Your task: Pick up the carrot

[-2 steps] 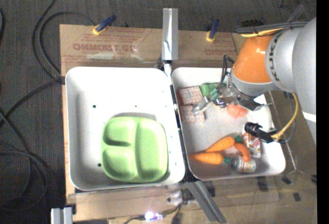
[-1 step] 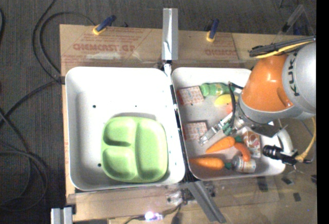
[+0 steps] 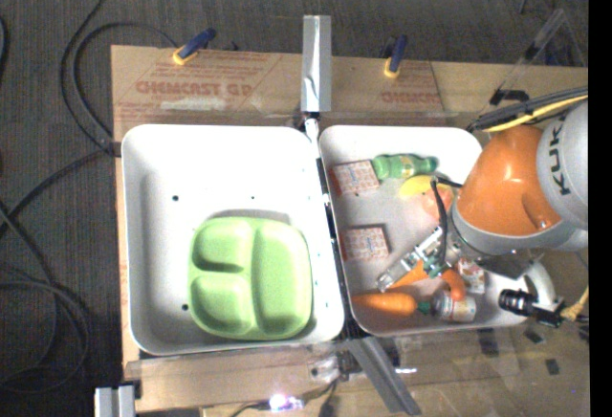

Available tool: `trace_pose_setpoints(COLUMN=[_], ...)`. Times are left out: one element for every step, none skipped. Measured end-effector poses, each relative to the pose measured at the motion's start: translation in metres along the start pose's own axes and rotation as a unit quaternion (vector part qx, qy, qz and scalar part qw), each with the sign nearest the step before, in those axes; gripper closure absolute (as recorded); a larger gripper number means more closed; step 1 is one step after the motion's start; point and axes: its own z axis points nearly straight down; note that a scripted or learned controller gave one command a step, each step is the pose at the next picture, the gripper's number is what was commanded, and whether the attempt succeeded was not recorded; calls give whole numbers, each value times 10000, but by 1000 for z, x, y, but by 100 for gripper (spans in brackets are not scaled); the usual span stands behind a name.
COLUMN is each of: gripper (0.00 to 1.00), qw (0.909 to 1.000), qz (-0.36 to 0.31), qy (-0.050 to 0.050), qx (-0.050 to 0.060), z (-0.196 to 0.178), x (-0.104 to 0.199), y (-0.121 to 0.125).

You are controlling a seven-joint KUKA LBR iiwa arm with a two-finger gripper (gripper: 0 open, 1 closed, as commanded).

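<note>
The carrot (image 3: 385,303) lies unlifted at the near edge of the right bin (image 3: 337,214), among a green bottle (image 3: 404,164) and snack packets (image 3: 354,178), with the gripper (image 3: 413,262) just above it, jaws' state unclear, while the left bin (image 3: 153,214) holds a green tray (image 3: 252,277).

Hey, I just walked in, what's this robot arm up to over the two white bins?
The grey and orange arm reaches into the right bin, going for the carrot. Its claw is low over the clutter near the front wall, right above a carrot that lies flat on the bin floor, not lifted. A green bottle and small packets sit further back. The left bin holds a green divided tray.
</note>
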Motion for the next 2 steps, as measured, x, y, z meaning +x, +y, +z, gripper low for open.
trace_pose_setpoints(gripper=[100,0], qw=[10000,10000], qz=[-3,-2], qy=[5,7], qx=[-27,-25], z=[-10,-10], x=[0,0], y=[3,3])
